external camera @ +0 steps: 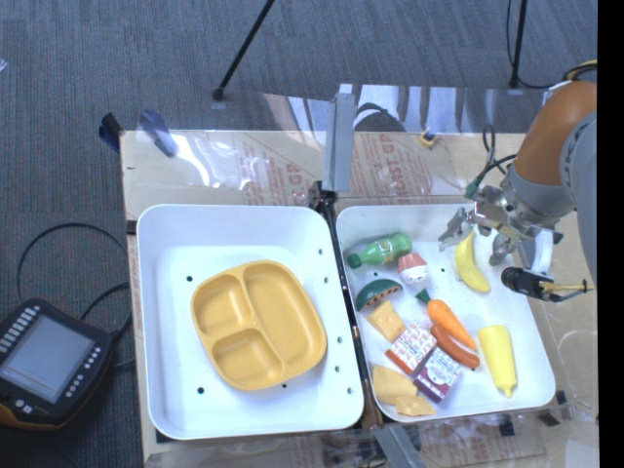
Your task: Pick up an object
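Nothing lifted yet. Gripper [480, 232] open, hovering at far right of right bin [542, 359], fingers straddling top of banana [472, 265] (likely target, lying flat). Close by: bottle [381, 251], carrot [450, 323], mustard [497, 357], all crowding left and near. Tray [257, 323] alone in left bin.

I saw the tray [258, 324] lying mid left bin [166, 232]. In the right bin [542, 359], the bottle [380, 251] lay by the left wall, the banana [472, 264] nearer the far right corner, and the carrot [450, 323] mid-bin, left of the mustard [498, 357].
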Action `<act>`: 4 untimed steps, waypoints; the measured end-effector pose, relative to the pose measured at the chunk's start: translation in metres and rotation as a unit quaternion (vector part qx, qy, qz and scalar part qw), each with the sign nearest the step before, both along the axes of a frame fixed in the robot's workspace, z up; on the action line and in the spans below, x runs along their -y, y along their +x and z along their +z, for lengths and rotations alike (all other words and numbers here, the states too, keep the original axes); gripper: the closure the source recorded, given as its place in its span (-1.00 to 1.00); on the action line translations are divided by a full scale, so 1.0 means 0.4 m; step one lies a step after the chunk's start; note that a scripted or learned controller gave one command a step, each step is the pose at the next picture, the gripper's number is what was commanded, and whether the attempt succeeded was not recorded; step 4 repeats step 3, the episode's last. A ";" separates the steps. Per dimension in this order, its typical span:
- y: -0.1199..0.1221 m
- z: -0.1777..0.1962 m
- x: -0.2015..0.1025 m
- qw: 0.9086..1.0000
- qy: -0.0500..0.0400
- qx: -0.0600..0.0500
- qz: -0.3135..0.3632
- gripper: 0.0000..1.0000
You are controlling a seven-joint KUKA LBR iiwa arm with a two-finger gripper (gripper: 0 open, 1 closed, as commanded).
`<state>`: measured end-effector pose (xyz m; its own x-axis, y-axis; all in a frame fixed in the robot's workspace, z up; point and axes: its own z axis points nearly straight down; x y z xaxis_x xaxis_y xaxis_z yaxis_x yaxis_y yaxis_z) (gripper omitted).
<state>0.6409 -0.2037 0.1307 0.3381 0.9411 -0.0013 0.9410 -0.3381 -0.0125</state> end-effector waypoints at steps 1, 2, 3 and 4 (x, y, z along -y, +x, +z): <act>0.004 0.019 -0.005 1.000 0.000 -0.001 0.003 1.00; 0.002 0.319 -0.017 1.000 -0.002 0.009 -0.006 1.00; 0.013 0.433 -0.175 0.995 0.000 0.005 0.099 1.00; 0.013 0.433 -0.175 0.995 0.000 0.005 0.099 1.00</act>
